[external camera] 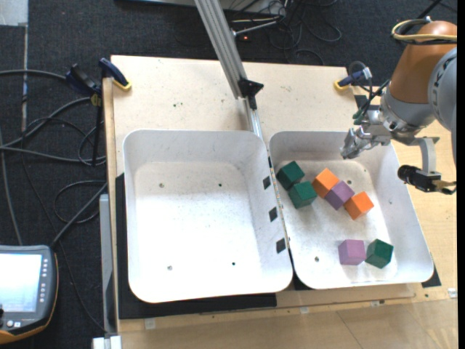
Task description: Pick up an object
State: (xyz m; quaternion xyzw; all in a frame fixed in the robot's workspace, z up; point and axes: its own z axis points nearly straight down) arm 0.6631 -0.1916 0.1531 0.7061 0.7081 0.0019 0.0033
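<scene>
Gripper (354, 145): above right bin's (407, 217) far edge; finger state cannot be told.
Blocks: six cubes in right bin: two green (290, 173), two orange (327, 179), two purple (352, 251).
Left bin (145, 195): white.

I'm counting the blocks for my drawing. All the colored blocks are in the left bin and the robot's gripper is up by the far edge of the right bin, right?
Not quite. The camera view shows the blocks, like the orange block and the purple block, lying in the right bin, not the left bin. The gripper is indeed near the right bin's far edge.
</scene>
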